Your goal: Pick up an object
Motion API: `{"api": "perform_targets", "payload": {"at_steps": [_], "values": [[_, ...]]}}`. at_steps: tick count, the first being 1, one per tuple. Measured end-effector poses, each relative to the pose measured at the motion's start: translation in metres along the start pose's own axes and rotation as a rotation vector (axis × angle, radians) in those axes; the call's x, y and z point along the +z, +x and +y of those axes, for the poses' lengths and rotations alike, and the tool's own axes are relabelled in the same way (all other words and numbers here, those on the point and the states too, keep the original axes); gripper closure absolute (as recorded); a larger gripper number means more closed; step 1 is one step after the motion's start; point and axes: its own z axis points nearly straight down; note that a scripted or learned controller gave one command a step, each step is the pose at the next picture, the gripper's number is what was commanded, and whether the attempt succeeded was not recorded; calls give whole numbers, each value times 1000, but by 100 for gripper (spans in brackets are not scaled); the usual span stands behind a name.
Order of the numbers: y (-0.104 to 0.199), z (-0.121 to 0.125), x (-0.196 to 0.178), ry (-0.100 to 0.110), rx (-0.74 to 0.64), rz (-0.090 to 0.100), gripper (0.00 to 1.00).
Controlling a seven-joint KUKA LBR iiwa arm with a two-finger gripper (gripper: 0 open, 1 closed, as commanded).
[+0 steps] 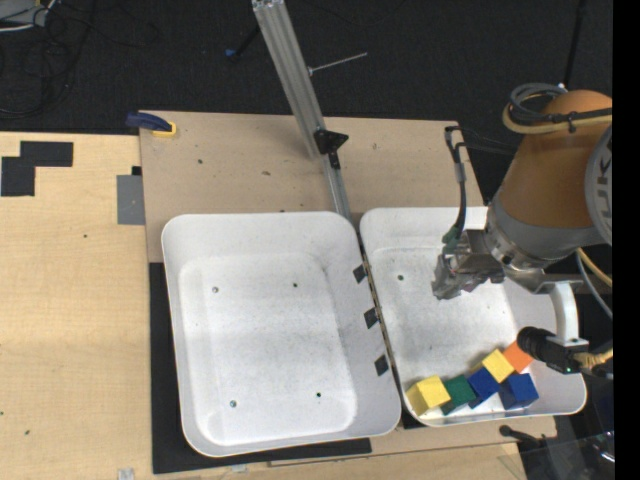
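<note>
While the arm reaches in from the right of the frame, its gripper hangs over the middle of the right bin, above bare white floor, and from where I stand I cannot tell how its tip is set or whether it has anything. The things worth picking sit well apart from it, crowded into the bin's lower right corner: a yellow block, a green block, a blue block, another yellow-topped block and an orange block, touching one another in a row against the rim. I would guess they slid or were pushed there, which makes them awkward to reach beside the wall. The left bin lies alongside, a slanted aluminium rail rising behind both. No brand, label or writing is readable anywhere.
</note>
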Motion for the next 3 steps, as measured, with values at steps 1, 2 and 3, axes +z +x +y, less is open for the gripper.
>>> {"api": "perform_targets", "payload": {"at_steps": [1, 2, 3], "values": [[43, 11, 3, 1, 2, -2, 100], [86, 22, 12, 1, 2, -2, 100], [132, 25, 27, 5, 2, -1, 100]]}}
